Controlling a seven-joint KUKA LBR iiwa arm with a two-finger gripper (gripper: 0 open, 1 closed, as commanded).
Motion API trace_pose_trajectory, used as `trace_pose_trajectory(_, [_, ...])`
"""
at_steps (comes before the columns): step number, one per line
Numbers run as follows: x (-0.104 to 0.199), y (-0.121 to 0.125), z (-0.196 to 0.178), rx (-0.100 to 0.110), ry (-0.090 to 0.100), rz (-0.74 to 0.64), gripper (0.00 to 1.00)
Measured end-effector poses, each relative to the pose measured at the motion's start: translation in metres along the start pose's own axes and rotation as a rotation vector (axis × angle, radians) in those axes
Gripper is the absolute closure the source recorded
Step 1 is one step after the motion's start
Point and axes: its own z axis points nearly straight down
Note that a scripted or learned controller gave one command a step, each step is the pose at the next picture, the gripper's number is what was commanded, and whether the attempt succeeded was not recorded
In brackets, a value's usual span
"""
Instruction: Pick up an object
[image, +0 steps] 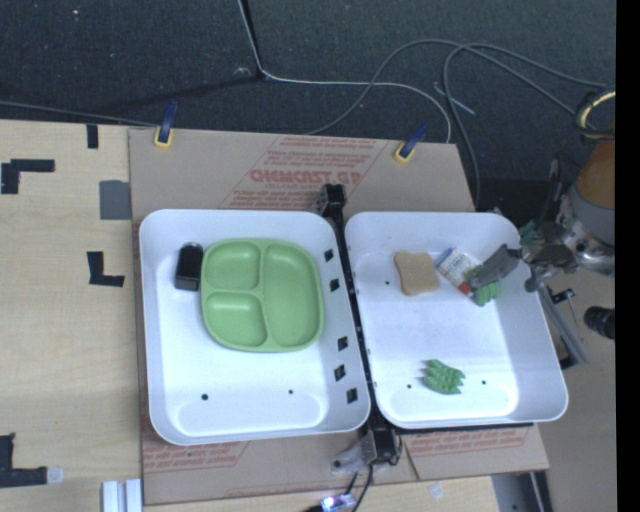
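My gripper (492, 270) reaches in from the right over the upper right part of the right bin (520, 400). A small green object (487, 293) lies right under its tip, touching or nearly touching it; I cannot tell whether it is held. Just left of the tip is a small white, blue and red packet (455, 264). A tan block (416, 273) sits further left. A green leafy piece (442, 377) rests near the bin's front.
The left bin (170, 400) holds a green divided plate (262, 295) with a small black object (188, 266) beside its left rim. A black divider (345, 300) runs between the bins. Cables cross the dark surface behind the bench.
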Motion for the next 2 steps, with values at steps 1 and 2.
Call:
trace_pose_trajectory(1, [0.000, 0.002, -0.006, -0.011, -0.003, -0.004, 0.00])
trace_pose_trajectory(2, [-0.003, -0.003, 0.039, -0.007, -0.003, -0.003, 0.00])
